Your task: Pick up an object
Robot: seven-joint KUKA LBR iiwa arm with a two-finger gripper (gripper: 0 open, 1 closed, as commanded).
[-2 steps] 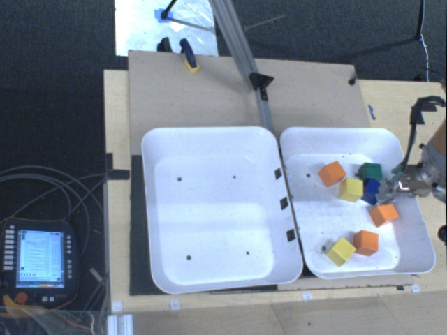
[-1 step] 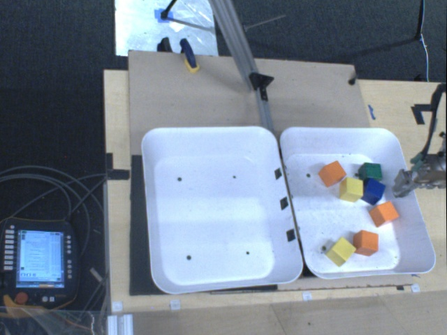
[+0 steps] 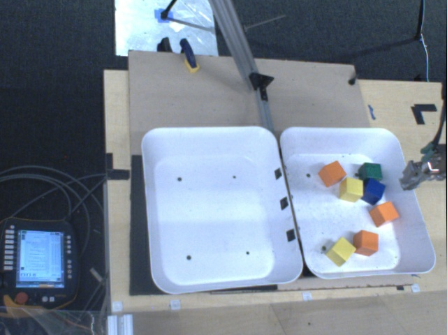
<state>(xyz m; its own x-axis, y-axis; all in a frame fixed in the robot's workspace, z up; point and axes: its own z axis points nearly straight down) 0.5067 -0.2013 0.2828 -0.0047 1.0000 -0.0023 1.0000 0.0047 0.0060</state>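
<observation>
My pincer (image 3: 419, 173) hangs at the right rim of the right bin (image 3: 391, 142) — just past the edge, not over the blocks yet. Only a small grey bit of it pokes in from the right. It is too small and blurry to say more about it, and I see no block in it.

All the blocks lie in the right bin, to the left of my pincer. The blue block (image 3: 374, 190) is the nearest one, a little left and a little lower. The green block (image 3: 371, 171) sits just above it, touching or almost touching. A yellow block (image 3: 351, 189) sits right beside the blue one on its left, so those three are packed close. An orange block (image 3: 332, 174) is farther left, a bit apart from them.

Below the blue one lies another orange block (image 3: 383, 213), with room around it — I think that one is easier to grab. Near the bottom of the bin, a third orange block (image 3: 366, 242) and a second yellow block (image 3: 341, 250) sit side by side.

The blocks are cubes, so no side is longer. The left bin (image 3: 209, 208) has no blocks in it. I think I must move left and down to reach one.
</observation>
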